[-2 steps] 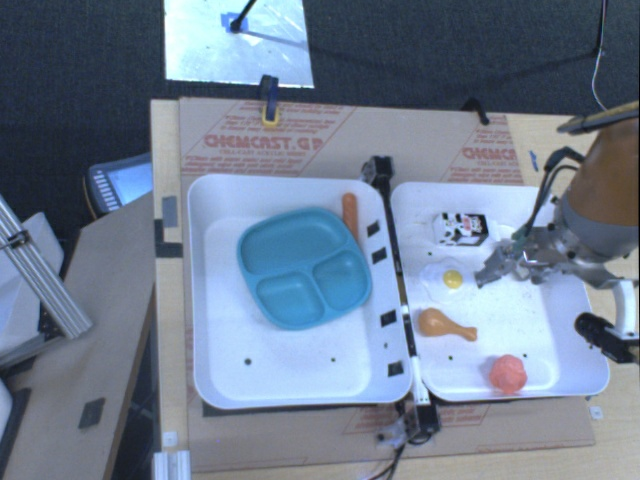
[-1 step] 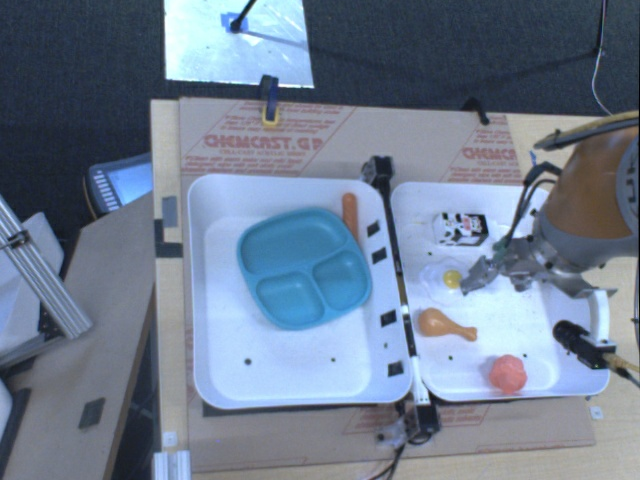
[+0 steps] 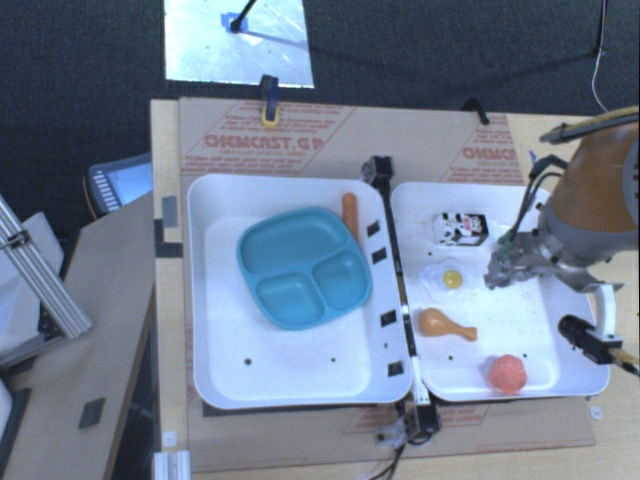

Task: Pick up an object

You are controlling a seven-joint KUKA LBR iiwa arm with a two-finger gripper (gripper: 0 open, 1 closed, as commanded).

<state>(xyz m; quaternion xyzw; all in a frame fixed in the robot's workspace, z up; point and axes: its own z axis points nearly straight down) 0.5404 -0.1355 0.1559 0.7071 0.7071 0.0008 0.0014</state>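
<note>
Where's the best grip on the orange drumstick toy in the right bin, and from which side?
Take the drumstick across its thin shank, probably from straight above. It lies flat on the right bin floor, fat end toward the divider, shank pointing toward the gripper. Closing across the shank should hold better than across the rounded bulb. The pink ball and fried egg lie apart from it.

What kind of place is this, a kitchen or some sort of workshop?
Most likely a robotics lab. A grey and orange robot arm reaches over two white bins on a cardboard-covered bench, and the food there, like the fried egg and chicken drumstick, looks like plastic toys.
</note>
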